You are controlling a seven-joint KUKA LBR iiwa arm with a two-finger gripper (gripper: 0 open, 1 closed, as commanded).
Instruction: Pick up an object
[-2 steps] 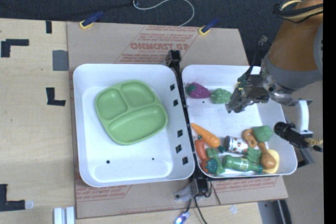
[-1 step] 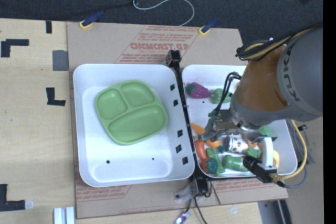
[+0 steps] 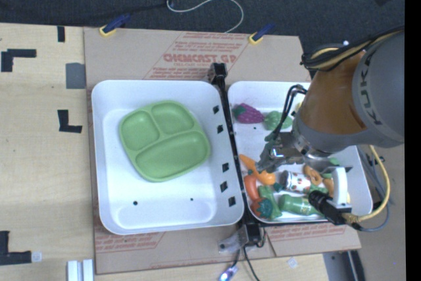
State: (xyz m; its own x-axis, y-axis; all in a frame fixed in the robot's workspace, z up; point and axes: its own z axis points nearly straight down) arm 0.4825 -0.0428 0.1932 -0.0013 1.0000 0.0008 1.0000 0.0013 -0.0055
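Arm marked "KUKA" (image 3: 375, 102); hand (image 3: 271, 156), finger state indiscernible, over toy food in right bin (image 3: 358, 161). Left of it, green divided plate (image 3: 165, 139). Cardboard lettering (image 3: 197, 57) illegible.

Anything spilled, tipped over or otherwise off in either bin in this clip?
Nothing looks spilled or damaged. The green divided plate lies flat in the left bin, turned at a slant to its walls. The small toys, among them a purple grape bunch, sit jumbled inside the right bin, under the gripper.
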